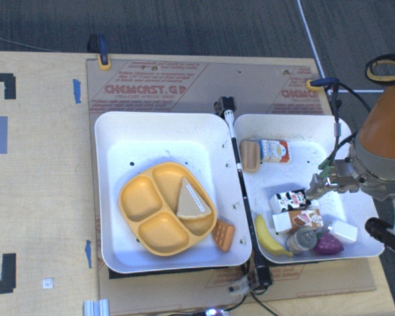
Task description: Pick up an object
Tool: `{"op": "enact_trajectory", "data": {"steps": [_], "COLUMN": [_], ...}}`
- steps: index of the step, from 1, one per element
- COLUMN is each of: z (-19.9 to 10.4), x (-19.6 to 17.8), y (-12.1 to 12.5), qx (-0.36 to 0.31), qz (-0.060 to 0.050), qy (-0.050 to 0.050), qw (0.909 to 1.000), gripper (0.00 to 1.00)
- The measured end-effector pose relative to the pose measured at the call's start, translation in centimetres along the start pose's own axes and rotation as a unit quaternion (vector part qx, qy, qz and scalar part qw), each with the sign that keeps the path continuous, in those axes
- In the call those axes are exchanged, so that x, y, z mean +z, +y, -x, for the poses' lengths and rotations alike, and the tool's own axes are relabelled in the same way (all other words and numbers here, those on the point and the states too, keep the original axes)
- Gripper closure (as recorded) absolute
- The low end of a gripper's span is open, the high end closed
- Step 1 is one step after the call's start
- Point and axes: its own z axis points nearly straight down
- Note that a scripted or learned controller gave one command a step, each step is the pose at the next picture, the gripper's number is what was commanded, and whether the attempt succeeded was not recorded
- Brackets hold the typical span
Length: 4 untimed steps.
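A black-and-white carton (289,199) lies in the right bin (296,125), my pincer (314,187) poised just beside it; I cannot tell its state. Crowded close below are a banana (267,237), a can (302,239) and a purple fruit (328,245). In the left bin (118,143) on the surface, a yellow divided tray (151,209) carries a pale wedge (190,202).

You see the arm (380,143) come in grey with a broad orange band above the wrist, ending in a small metallic gripper (318,184) with thin cabling.
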Motion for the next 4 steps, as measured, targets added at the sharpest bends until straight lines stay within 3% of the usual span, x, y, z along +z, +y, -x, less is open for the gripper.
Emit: {"op": "enact_trajectory", "data": {"steps": [1, 2, 3, 4], "z": [-7.8, -9.5, -8.5, -4.3], "x": [3.2, -7.3, 3.3, -4.6], "y": [0.0, 8.4, 2.5, 5.6], "qx": [0.0, 0.0, 0.001, 0.001], "qz": [0.0, 0.001, -0.001, 0.001], "qy": [0.0, 0.0, 0.0, -0.001], "qw": [1.0, 1.0, 1.0, 1.0], "gripper": [1.0, 1.0, 1.0, 1.0]}}
